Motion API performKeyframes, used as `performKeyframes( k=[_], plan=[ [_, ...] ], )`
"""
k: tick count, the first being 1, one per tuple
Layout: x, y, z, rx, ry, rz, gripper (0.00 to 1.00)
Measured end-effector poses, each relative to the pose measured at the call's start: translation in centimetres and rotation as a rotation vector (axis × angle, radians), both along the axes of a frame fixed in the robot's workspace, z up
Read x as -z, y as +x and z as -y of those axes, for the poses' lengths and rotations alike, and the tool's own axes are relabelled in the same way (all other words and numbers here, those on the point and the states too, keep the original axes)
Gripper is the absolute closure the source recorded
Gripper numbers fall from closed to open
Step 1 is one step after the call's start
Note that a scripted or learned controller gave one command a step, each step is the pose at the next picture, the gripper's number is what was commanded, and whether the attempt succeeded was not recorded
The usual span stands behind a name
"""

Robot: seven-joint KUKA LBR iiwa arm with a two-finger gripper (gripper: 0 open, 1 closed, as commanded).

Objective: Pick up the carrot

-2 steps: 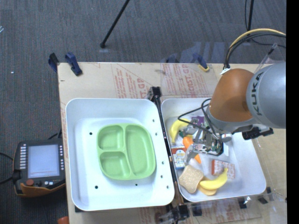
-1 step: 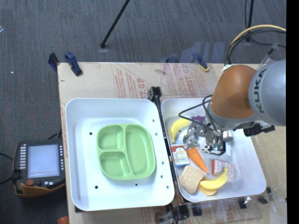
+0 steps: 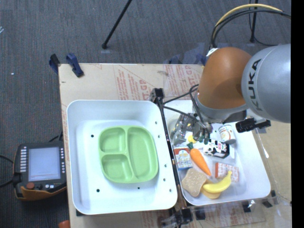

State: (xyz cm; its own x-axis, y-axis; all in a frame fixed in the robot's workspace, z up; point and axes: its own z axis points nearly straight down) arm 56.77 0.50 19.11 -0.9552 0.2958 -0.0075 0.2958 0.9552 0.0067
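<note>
step: reach | gripper (image 3: 190,129) above right white bin's (image 3: 254,186) upper-left corner, opening cannot be told | tapered orange carrot (image 3: 199,161) lies just below it beside toast slice (image 3: 194,182) | advice: descend centred, jaws across its width (neighbours crowd close)

Two white bins (image 3: 76,127); one green divided plate (image 3: 128,154); one carrot (image 3: 200,161); one banana (image 3: 217,185); one bread slice (image 3: 194,182); one gripper (image 3: 190,129).

The arm (image 3: 247,82) covers the right bin's (image 3: 251,184) far end, and its gripper (image 3: 190,129) is too blurred to read. Beside the carrot (image 3: 200,161), small cartons (image 3: 183,157) carry print too fine to make out.
</note>
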Motion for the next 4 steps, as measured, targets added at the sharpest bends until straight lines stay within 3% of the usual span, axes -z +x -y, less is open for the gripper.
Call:
performKeyframes(
  k=[1,2,3,4],
  plan=[
    [0.4,-0.2,0.3,0.004,-0.003,-0.008,0.0],
    [0.5,-5.4,0.1,0.3,-0.003,-0.013,0.0],
    [0.5,-9.2,3.9,0.461,-0.003,-0.014,0.0],
    [9.1,-7.1,12.3,0.561,-0.003,-0.018,0.0]
  ],
)
